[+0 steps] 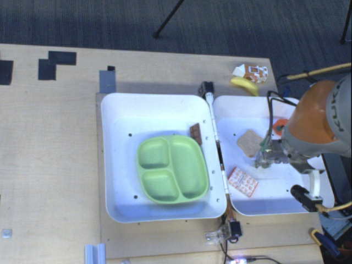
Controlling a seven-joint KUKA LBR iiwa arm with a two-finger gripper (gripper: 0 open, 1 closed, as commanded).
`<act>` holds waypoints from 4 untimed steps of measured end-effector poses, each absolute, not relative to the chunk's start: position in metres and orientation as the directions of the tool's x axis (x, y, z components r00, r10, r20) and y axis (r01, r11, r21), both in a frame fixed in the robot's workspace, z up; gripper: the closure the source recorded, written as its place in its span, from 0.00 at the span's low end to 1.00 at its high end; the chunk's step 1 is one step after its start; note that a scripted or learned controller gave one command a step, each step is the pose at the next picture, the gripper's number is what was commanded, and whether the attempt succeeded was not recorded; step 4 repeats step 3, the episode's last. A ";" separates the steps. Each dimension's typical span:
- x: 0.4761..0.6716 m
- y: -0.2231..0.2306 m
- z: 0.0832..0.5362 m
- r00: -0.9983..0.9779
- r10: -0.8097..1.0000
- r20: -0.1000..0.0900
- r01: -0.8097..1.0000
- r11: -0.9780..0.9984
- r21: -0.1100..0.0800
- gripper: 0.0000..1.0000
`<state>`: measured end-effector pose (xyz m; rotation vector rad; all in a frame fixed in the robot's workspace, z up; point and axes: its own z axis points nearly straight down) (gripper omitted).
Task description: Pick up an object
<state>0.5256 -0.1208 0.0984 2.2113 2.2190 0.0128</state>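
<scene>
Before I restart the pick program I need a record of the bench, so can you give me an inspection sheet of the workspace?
Surface: light wooden bench bearing a left bin and a right bin side by side.
Job's things: in the right bin, a tan flat piece, a red patterned packet and an orange thing partly hidden by the arm.
Clutter: green divided tray and a small brown item in the left bin; banana and a small carton on the bench behind.
Grippers: gripper low over the right bin, beside the tan piece.
Cables: black cable along the arm; wires at the front edge.
Surroundings: dark carpet.

no readable text, labels or numbers anywhere
</scene>
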 end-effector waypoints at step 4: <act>0.629 -0.205 0.244 -0.006 1.000 -0.002 1.000 0.006 0.007 1.00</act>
